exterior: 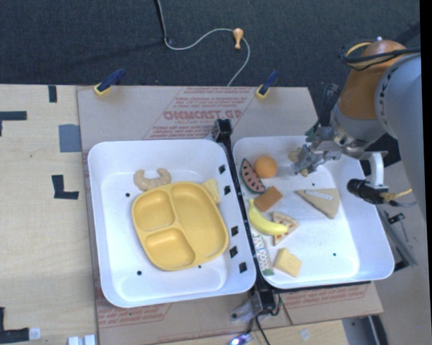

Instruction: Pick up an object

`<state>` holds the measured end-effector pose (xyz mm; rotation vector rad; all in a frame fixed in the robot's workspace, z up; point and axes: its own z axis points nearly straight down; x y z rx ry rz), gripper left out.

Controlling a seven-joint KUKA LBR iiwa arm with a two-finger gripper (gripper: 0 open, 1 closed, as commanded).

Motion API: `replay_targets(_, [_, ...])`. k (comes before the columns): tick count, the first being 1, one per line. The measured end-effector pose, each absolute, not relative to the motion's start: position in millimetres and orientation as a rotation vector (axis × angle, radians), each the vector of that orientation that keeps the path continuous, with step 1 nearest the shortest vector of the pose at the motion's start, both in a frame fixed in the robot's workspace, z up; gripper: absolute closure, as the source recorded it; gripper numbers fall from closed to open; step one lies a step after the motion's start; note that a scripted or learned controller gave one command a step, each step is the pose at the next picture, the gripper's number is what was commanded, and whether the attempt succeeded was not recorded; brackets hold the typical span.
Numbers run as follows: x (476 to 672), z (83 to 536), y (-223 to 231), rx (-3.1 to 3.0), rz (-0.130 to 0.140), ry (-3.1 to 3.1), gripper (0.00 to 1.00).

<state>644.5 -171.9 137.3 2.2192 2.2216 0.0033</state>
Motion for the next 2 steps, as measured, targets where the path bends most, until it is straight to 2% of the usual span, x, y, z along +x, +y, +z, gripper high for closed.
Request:
replay_targets(1, [649.2, 199, -176, 2.218, 0.004, 2.22, 1.0])
replay_targets(2, [649.8, 226, -176, 2.22, 0.002, 2.222, 1.0])
